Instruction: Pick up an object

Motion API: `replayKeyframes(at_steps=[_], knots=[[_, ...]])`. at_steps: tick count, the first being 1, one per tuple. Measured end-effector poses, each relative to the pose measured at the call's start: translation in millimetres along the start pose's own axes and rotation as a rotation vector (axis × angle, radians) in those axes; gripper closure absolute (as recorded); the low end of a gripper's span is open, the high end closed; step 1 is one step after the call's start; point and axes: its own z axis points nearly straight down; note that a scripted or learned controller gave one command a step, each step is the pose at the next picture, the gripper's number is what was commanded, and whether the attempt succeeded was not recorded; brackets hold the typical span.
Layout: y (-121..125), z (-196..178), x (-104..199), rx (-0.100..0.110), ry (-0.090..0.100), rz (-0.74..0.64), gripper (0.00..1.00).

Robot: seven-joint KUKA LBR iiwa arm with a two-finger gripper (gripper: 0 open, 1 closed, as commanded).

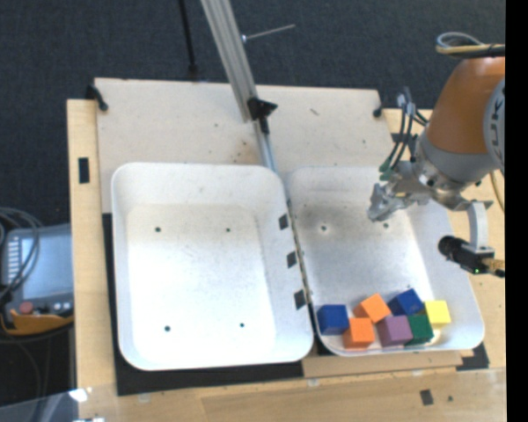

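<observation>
The 2 bins, left [132, 200] and right [334, 183], are showing white, speckled with dark flecks. In the right one, 2 blue cubes [333, 317] [407, 301], 2 orange cubes [375, 307] [360, 331], a purple cube [393, 330], a green cube [421, 327] and a yellow cube [437, 312] are showing plain colours. The arm [462, 104] is showing orange above grey. The bench [158, 112] is looking pale tan, the floor [70, 25] dark grey.

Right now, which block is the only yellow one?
The yellow block sits at the right end of the pile in the right bin, beside the green block. The others are blue, orange, purple or green.
</observation>
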Motion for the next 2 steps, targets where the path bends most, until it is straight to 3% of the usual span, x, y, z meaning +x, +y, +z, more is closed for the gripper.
replayKeyframes(at_steps=[1, 2], knots=[[2, -54, -2, -0.001, 0.0, -0.007, 1.0], [-21, -55, 52, 0.006, 0.002, -0.011, 1.0]])
